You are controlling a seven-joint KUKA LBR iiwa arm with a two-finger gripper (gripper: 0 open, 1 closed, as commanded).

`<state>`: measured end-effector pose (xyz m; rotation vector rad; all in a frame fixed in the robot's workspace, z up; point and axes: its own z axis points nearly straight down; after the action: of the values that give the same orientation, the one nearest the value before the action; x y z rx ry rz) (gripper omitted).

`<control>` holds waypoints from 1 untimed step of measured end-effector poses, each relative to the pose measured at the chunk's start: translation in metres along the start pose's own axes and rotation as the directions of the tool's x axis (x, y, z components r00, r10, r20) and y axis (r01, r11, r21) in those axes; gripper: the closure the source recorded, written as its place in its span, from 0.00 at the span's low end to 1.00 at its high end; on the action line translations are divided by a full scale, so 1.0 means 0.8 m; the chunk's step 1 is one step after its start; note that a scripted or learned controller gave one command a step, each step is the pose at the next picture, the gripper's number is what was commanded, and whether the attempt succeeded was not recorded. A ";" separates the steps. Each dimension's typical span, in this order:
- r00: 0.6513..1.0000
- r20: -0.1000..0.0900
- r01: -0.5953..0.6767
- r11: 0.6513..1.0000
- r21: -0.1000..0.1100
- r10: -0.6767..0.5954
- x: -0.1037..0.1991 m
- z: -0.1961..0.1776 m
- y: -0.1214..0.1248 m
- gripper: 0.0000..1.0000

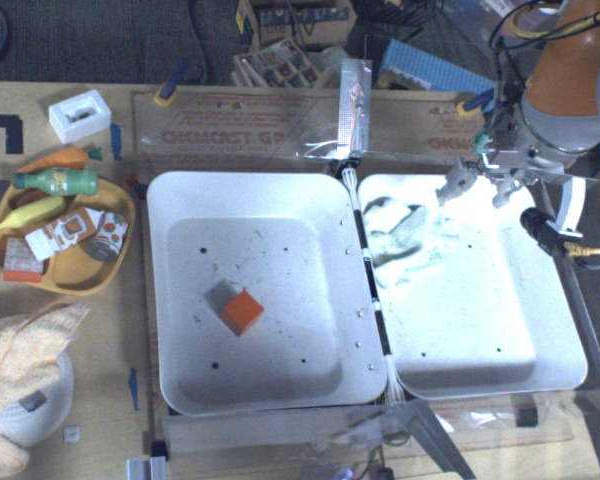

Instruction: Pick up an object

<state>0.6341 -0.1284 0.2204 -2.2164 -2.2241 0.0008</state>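
The orange block (243,311) is sitting mid left bin (180,203), looking light, rigid; grip flat sides. Gripper (477,181) is hovering, jaws spread.

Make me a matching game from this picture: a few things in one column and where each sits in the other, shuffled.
Things:
1. orange block
2. green bottle
3. tool
4. small white box

Places:
A. on the bench, top left corner
B. over the right bin's far edge
C. in the left bin
D. in the yellow bowl, far left

Pairs: 1-C, 2-D, 3-B, 4-A
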 end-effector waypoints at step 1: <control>0.999 0.000 0.053 0.999 0.001 -0.053 0.040 0.088 0.041 0.00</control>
<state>0.6667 -0.0964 0.1499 -2.1565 -2.2812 0.0021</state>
